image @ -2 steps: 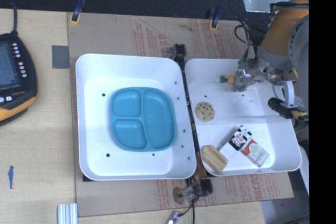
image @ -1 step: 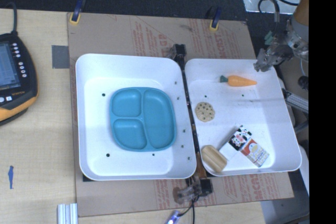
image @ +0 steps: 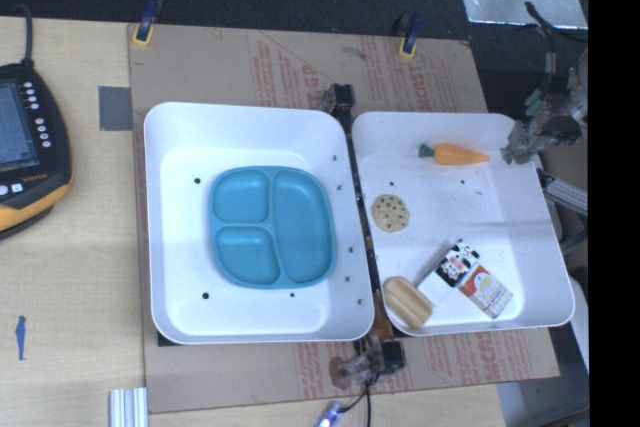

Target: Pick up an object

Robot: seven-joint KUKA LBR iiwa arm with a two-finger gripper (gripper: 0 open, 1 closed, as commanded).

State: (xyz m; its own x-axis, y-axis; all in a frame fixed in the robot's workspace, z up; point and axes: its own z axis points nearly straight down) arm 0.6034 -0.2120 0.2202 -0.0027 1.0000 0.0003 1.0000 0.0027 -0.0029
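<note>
**Over the bench: two bins and the arm at the right edge**

Camera view. Across a sheet of cardboard [image: 300, 55] clamped to the bench lie two shallow white bins, side by side and touching along their inner rims. Left bin [image: 165, 215]: a blue divided plate [image: 272, 226] with three compartments lies flat near the middle. Right bin [image: 520, 235]: four objects, all apart from one another except the last two. An orange carrot [image: 457, 154] with a green top lies near the far rim, its green end pointing toward the left bin. A round cookie [image: 390, 212] sits close to the inner wall. A small carton [image: 467, 280] printed in black, white and red lies slantwise near the front rim; a tan wooden piece [image: 407, 301] rests just beside its left end, at the front inner corner. Gripper [image: 527, 143]: grey, low over the right bin's far right rim, just beside the carrot's pointed tip but with nothing seen between its fingers; whether they are spread or pressed together cannot be told. A control pendant [image: 25, 150] with a screen lies on the bench at far left.
</note>
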